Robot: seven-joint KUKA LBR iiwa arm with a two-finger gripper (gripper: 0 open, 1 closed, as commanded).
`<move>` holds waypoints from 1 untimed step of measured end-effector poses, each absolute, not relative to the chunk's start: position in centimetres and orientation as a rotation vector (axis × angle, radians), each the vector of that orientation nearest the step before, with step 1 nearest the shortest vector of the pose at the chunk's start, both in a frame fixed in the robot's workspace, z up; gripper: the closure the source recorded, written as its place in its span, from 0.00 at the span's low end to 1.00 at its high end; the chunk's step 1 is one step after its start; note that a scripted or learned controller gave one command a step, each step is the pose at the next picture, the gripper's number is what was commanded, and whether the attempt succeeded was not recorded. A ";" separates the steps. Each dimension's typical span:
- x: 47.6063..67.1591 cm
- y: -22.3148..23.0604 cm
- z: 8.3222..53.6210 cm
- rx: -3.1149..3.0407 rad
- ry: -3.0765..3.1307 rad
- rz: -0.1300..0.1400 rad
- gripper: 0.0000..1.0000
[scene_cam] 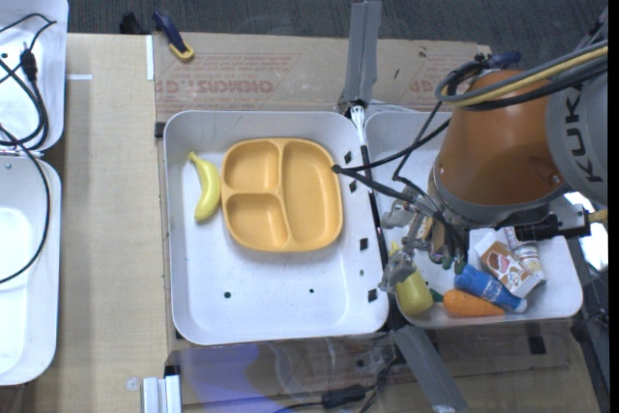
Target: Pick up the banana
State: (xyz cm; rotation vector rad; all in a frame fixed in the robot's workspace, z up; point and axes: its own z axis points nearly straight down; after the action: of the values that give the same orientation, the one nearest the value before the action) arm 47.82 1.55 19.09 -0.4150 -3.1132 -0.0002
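Leftward, banana (205, 188) beside yellow tray (282, 194) in one bin (271, 314) — gripper (411, 251) over the other, grip unclear.

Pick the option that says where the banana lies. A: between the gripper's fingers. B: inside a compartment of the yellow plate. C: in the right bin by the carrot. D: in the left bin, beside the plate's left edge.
D: the banana lies on the left bin's floor, just left of the yellow plate.
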 end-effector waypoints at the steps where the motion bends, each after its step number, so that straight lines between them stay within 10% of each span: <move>1: 47.8 2.3 19.1 -0.014 -3.141 -0.001 0.00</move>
State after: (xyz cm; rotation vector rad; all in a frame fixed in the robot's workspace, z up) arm 47.82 2.25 19.09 -0.0135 -3.1410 -0.0008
